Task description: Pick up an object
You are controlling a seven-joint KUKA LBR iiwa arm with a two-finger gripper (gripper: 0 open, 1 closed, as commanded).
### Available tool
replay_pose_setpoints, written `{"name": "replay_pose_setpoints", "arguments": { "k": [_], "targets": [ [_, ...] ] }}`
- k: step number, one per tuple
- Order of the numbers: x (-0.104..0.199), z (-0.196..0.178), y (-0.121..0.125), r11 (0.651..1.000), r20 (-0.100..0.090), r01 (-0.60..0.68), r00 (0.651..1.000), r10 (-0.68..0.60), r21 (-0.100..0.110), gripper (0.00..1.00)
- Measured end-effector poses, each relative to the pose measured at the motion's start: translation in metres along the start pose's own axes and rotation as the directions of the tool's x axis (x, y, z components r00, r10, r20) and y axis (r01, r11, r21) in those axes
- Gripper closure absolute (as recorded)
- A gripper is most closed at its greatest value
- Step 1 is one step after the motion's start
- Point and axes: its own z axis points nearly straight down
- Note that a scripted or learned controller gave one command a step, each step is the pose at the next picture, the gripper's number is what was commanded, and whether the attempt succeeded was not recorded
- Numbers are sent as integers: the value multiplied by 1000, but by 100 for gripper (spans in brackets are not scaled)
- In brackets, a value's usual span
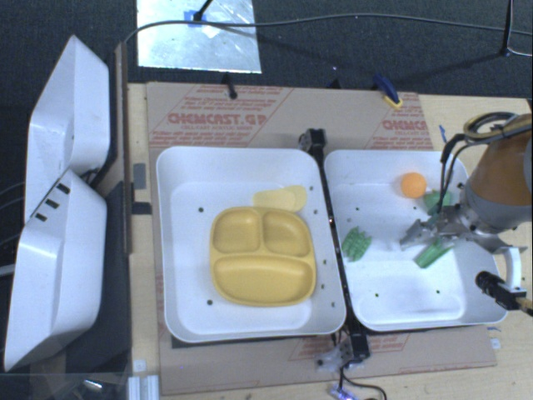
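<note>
A divided plate [264, 255] lies in the left bin [187, 223]. In the right bin [366, 307], a ball [413, 185] sits behind a small block [356, 244].

My wrist covers part of the green piece [434, 253] under my gripper [426, 233]. My arm [504, 177] is cut off at the right edge.

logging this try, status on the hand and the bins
Hand low in right bin, at green piece. Grip unconfirmed. Orange ball and green block lie apart nearby.
</note>
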Motion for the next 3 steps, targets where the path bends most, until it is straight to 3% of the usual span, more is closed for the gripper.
{"name": "replay_pose_setpoints", "arguments": {
  "k": [1,3],
  "targets": [
    [0,-13,1,1000,1,1,1000,-1,-5,100],
    [-9,-127,9,1000,2,1,1000,-1,-9,100]
  ]
}}
